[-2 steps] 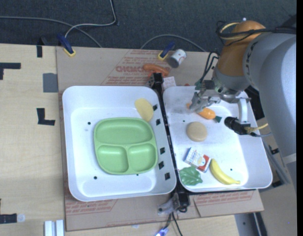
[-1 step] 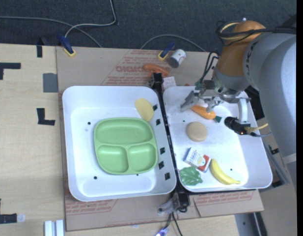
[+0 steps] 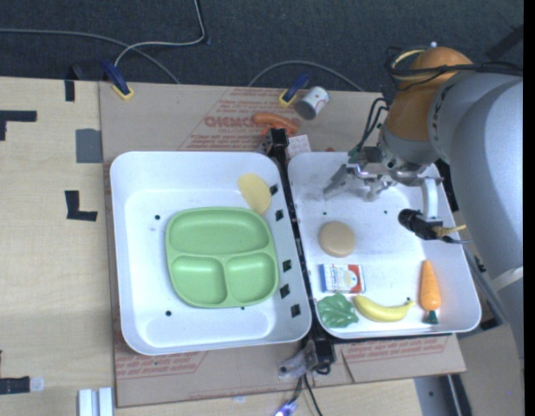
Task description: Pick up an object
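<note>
Grey metal over white plastic: the two-finger gripper (image 3: 361, 180) hangs in the far half of the right-hand white bin (image 3: 384, 254), near its far edge. From this slant I cannot tell how wide it stands, and nothing is seen in its hold.

The nearest candidate is the tan round disc (image 3: 337, 238), lying on the bin floor just toward the near edge and slightly toward the left wall from the gripper. It sits apart from everything else. Being round, it has no long axis, so I judge that no wrist turn is needed, only a short shift and a descent.

Further out are one red-and-white small carton (image 3: 341, 277), one green leafy toy (image 3: 336, 310) in the near left corner, and one yellow banana (image 3: 381, 308) lying lengthwise along the near edge. One orange carrot (image 3: 430, 286) lies lengthwise along the right wall. That makes five things in this bin.

The left-hand white bin (image 3: 137, 232) holds two: one green sectioned plate (image 3: 222, 256) and one pale yellow lump (image 3: 255, 191) by its far right corner.
</note>
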Robot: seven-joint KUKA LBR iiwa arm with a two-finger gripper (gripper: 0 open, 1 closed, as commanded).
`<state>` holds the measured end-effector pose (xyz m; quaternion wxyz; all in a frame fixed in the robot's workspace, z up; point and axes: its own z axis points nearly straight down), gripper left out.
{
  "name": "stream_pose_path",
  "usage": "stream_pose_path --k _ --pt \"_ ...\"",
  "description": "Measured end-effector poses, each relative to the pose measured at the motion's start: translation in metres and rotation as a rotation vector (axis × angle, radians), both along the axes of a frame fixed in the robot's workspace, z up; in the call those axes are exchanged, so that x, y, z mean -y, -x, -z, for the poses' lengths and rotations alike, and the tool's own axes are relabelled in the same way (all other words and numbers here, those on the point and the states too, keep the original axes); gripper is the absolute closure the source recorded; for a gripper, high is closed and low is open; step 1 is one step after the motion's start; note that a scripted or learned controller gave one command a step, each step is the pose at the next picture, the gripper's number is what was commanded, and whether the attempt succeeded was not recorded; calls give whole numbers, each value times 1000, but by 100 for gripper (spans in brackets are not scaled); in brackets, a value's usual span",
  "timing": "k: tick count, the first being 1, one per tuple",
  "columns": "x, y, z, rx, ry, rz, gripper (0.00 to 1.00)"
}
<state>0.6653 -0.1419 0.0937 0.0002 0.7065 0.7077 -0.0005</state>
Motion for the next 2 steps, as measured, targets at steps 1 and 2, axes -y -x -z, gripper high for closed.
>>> stream_pose_path --k 1,2 --pt "-27 49 7 2 0 1 0" --pt "-35 91 7 4 1 2 0"
